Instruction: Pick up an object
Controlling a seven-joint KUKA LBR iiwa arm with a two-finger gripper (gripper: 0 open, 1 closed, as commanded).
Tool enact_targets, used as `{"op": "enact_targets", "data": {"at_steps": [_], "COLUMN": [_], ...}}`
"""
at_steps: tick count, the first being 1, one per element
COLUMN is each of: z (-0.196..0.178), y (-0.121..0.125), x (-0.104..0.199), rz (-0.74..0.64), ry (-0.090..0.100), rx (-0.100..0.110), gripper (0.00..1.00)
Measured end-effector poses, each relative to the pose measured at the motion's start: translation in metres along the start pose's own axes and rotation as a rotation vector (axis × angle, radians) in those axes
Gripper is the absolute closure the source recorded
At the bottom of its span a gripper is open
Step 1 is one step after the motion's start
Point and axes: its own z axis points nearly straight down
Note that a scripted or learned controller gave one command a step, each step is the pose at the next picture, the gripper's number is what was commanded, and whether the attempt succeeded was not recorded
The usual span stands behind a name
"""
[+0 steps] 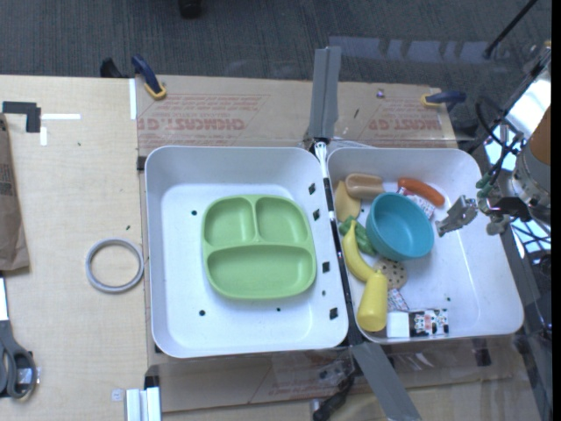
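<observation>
The right bin holds a blue bowl, a banana, a yellow bottle, a tan bun, an orange sausage and a small printed box. My gripper hangs over the right side of this bin, just right of the bowl. It is open, its fingers spread apart with nothing between them. A perforated spoon-like piece lies partly under the bowl.
The left bin holds a green divided plate. On the bench to the left lie a tape ring, scissors and a brown bag. Cables and a frame crowd the far right.
</observation>
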Motion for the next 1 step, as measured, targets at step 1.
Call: {"op": "enact_targets", "data": {"at_steps": [1], "z": [0.1325], "y": [0.0531], "x": [0.0271], "rz": [0.157], "ry": [0.000], "rx": [0.001], "gripper": [0.00]}}
